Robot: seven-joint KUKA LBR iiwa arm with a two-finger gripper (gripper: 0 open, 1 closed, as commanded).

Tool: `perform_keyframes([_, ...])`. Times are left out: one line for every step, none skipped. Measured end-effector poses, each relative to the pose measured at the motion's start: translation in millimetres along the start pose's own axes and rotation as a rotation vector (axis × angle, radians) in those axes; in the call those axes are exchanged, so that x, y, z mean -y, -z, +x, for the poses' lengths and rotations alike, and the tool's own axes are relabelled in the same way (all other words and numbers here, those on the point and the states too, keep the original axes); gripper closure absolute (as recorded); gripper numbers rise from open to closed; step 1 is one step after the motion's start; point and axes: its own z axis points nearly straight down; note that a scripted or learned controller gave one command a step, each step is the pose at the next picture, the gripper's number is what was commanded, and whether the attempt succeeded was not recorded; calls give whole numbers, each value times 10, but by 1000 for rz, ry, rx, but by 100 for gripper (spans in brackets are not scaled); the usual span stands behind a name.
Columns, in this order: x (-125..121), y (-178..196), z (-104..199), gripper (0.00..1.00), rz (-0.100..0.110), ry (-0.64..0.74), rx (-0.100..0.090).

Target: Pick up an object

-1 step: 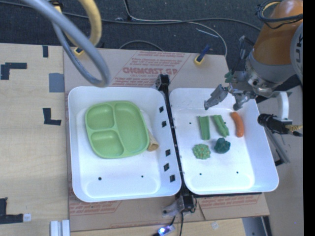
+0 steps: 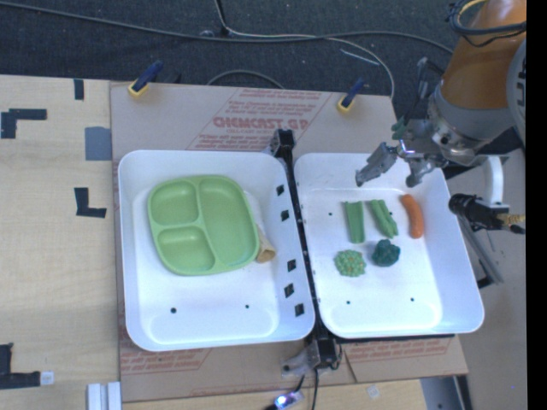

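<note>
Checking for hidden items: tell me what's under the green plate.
A tan piece pokes out from beneath the green plate's right edge in the left bin. The rest is covered.

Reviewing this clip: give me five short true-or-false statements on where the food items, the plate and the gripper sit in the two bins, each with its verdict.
1. The green divided plate lies in the left bin. True.
2. The orange carrot lies on the plate. False: it lies in the right bin, near its right wall.
3. The gripper is shut on the carrot. False: its fingers are spread, nothing is between them, and it hangs over the bin's upper part, above the food.
4. Two green sticks lie side by side, left of the carrot. True.
5. The dark green broccoli sits to the left of the light green floret. False: it sits to the right.
</note>
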Motion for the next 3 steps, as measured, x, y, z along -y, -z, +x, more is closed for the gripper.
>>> perform_keyframes([58, -636, 24, 0, 7, -1, -1])
perform_keyframes([100, -1144, -66, 0, 6, -1, 0])
perform_keyframes([112, -1796, -41, 0, 7, 0, -1])
